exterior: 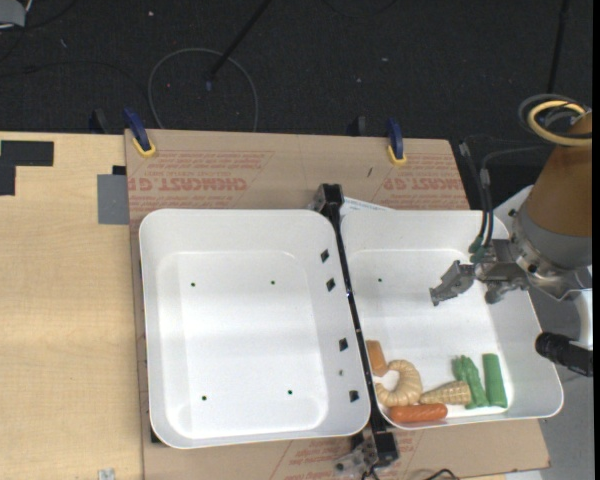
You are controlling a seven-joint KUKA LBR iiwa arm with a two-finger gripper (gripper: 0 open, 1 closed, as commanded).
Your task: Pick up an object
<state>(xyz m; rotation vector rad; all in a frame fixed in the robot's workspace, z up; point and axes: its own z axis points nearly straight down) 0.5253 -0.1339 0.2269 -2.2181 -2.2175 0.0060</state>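
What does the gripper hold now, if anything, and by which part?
Nothing is seen in the gripper. It hovers over the right bin, apart from the toys at the bin's near edge.

Objects: right bin, near edge | orange carrot-like piece (418, 414) flat along near wall | cream ridged curved piece (404, 376) behind it | small orange piece (376, 354) at left | green pieces (482, 380) at right, lying flat.

Wide open floor across the left bin (240, 328). In the right bin (410, 268), the toys (435, 388) crowd the near edge, packed tight and touching; the far half lies bare.
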